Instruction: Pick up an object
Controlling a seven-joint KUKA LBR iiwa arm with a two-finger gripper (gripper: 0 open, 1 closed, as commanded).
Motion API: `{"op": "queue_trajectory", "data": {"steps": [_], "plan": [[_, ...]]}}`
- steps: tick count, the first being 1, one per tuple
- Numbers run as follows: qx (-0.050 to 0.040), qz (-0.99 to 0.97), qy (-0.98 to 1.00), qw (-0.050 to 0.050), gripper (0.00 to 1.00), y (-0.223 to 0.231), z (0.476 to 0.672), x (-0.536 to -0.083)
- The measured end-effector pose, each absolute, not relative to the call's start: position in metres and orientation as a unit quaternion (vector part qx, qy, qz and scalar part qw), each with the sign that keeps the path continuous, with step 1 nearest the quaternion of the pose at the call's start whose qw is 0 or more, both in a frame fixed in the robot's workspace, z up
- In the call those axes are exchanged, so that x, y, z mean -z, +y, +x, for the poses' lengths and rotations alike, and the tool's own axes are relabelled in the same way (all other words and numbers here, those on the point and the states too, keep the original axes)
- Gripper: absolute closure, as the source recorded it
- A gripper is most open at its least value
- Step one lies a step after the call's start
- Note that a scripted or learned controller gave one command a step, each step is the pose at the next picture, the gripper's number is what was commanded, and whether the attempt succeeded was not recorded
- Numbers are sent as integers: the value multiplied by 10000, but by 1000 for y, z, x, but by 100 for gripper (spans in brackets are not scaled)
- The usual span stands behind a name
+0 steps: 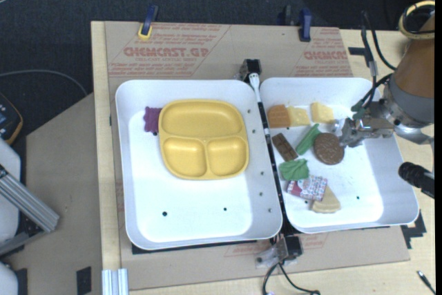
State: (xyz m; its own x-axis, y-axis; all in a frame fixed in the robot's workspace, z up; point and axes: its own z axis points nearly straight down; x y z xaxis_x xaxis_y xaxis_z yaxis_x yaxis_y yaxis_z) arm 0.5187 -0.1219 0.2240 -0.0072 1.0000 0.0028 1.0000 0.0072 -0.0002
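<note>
Nearest cam, l. bin's (138, 217) white floor lies bare; a yellow divided tray (204, 137) sits at its far end w/ a purple item (151, 119) touching the tray's l. edge. R. bin (387, 207) holds small food-like pieces: brown bar (284, 147), green pieces (295, 168), wedge (327, 202), round brown disc (328, 149). Gripper (347, 132) is seen low just beside the disc's r. edge, possibly touching; grip can't be told.
</note>
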Motion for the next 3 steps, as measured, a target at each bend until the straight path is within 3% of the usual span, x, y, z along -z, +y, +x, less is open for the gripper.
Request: {"op": "queue_trajectory", "data": {"steps": [1,2,3], "plan": [[5,-7046,-7096,16,100,-67,528,-220],[-9,-7074,-7068,15,100,-71,513,-217],[-4,-7067,-7075,11,100,-64,515,-215]]}}
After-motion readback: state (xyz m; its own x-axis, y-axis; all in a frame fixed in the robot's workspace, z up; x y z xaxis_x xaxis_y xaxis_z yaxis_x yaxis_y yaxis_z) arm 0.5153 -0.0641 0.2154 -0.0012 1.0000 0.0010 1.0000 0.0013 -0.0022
